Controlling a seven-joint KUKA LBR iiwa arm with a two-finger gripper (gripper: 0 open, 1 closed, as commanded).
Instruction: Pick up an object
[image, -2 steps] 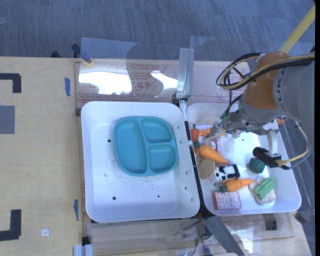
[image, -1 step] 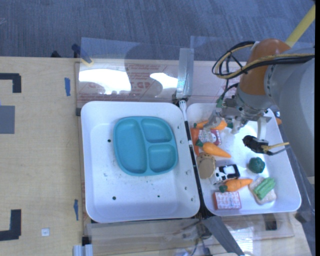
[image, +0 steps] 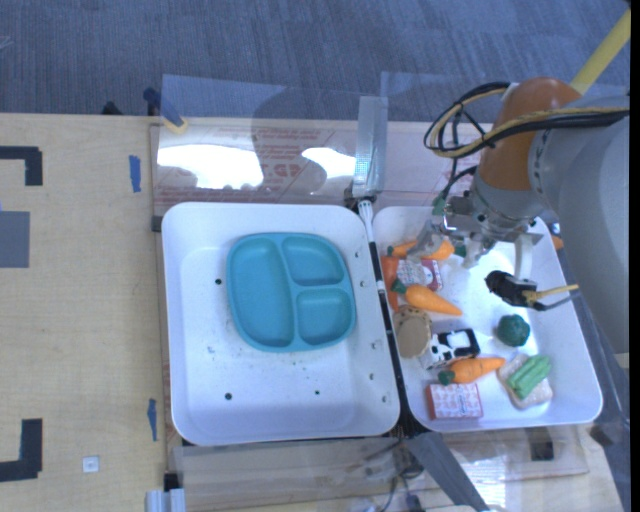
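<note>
My gripper (image: 446, 244) hangs low over the far left part of the right bin (image: 575, 400). Just beside and below it lie a small orange piece (image: 403, 249) and a red and white packet (image: 413, 272). An orange carrot (image: 433, 298) lies a little nearer the front. Nothing can be seen held in the gripper.
The right bin also holds a brown round item (image: 411, 331), a black and white cow toy (image: 453, 347), a second carrot (image: 473, 370), a dark green ball (image: 514, 329), a green and white item (image: 528, 378) and a red card (image: 455, 402). The left bin (image: 190, 380) bears a teal divided plate (image: 292, 290).
</note>
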